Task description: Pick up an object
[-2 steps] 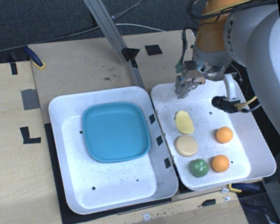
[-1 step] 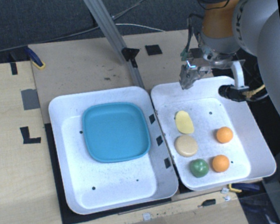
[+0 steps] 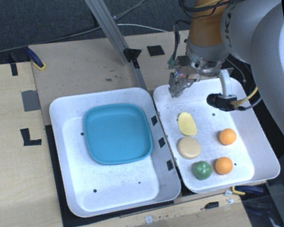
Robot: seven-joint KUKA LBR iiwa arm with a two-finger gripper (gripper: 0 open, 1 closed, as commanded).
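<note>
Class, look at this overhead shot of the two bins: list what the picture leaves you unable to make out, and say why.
- Gripper, camera view: small and blurred, so whether it is open or shut can't be told.
- Right bin, camera view: its far right corner is covered by the arm and a black cable.
- Green ball and yellow piece, camera view: too small to say what they are.

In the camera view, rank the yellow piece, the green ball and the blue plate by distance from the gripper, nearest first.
From the gripper:
1. Yellow piece, right bin, just below it.
2. Green ball, right bin's near edge.
3. Blue plate, left bin; close to the ball's distance.
</note>
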